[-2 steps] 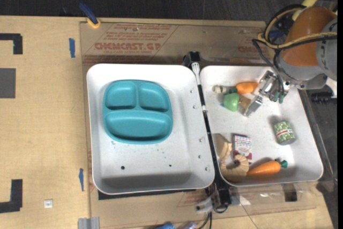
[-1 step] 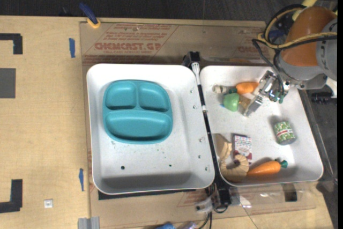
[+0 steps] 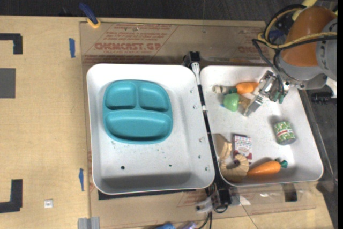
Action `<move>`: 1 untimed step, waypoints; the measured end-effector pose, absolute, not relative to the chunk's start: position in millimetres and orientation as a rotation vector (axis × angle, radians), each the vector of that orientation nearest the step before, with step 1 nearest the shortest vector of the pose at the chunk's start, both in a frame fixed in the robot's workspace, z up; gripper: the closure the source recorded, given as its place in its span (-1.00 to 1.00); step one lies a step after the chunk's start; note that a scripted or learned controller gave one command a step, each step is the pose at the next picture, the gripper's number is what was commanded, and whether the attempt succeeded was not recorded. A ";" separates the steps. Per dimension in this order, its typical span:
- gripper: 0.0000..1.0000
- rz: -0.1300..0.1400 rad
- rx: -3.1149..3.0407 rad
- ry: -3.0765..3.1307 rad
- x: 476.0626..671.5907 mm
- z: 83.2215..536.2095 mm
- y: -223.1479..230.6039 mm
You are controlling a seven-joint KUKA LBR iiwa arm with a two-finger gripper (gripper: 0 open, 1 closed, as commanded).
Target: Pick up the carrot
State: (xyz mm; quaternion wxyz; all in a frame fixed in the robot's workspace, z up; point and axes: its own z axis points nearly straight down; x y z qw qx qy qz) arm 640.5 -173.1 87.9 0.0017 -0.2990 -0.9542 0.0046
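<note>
The carrot (image 3: 265, 168), orange with a green top, lies along the front wall of the right bin (image 3: 308, 115), its top pointing right. My gripper (image 3: 256, 100) hangs over the back half of that bin, well away from the carrot. It sits just right of a round green piece (image 3: 231, 101) and just below a small orange piece (image 3: 246, 87). I see nothing held in it.
A green and white can (image 3: 284, 132) lies at the bin's right. A small printed box (image 3: 242, 144) and tan pieces (image 3: 233, 163) lie left of the carrot. The left bin (image 3: 102, 163) holds a teal divided plate (image 3: 138, 110).
</note>
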 end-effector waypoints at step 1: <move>-1.00 0.014 -0.938 -2.994 640.5 87.9 -173.0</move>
